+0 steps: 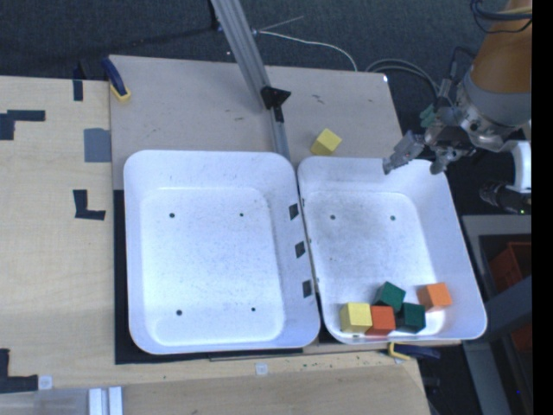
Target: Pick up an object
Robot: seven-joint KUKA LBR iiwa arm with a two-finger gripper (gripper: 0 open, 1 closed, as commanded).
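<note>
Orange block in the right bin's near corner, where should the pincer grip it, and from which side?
Come from above onto the orange block. It sits slightly apart from the green block, by the right bin's wall. Probably close across whichever faces stay clear of both.

Even, soft overhead light, the white bins (216,171) bright, faint shadows, slightly grainy and soft throughout.

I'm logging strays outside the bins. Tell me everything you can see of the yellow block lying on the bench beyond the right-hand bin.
The yellow block is a small cube, plain yellow, looking like painted wood or foam. It sits on the tan board just past the far rim of the right bin, turned so a corner faces the camera. It rests alone, beside the foot of the slanted metal rail, apart from the end effector.
</note>
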